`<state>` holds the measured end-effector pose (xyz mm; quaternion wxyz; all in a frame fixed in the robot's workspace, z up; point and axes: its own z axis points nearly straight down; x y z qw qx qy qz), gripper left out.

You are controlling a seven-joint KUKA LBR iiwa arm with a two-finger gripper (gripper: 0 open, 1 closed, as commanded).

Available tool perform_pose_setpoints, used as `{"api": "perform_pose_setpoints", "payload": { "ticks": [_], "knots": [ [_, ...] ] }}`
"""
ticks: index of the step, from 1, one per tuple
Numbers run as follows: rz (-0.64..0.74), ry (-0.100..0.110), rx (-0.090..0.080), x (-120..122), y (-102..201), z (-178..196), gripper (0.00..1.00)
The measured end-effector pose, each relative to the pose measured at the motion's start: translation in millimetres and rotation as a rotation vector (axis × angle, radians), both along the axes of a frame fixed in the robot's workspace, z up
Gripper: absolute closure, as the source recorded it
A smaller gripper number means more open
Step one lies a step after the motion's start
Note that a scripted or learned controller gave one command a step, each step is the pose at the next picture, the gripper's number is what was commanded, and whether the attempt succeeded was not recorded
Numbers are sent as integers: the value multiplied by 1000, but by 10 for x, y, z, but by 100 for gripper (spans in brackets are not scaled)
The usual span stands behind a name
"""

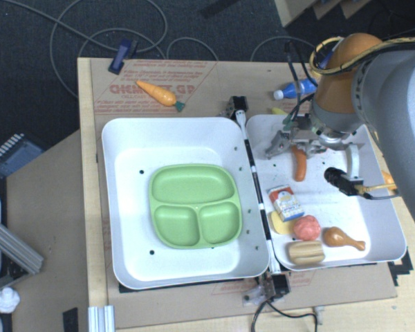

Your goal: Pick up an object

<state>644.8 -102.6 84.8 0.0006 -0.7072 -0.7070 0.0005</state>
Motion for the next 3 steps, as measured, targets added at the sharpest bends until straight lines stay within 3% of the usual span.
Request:
{"api": "perform_pose_setpoints", "payload": {
  "ticks": [1, 2, 3],
  "knots": [
    [-1, 0, 0, -284, 84, -2, 0],
    [-1, -2, -1, -279, 83, 100, 100],
    [3, -7, 1, -563, 652, 1021, 100]
  ]
}}
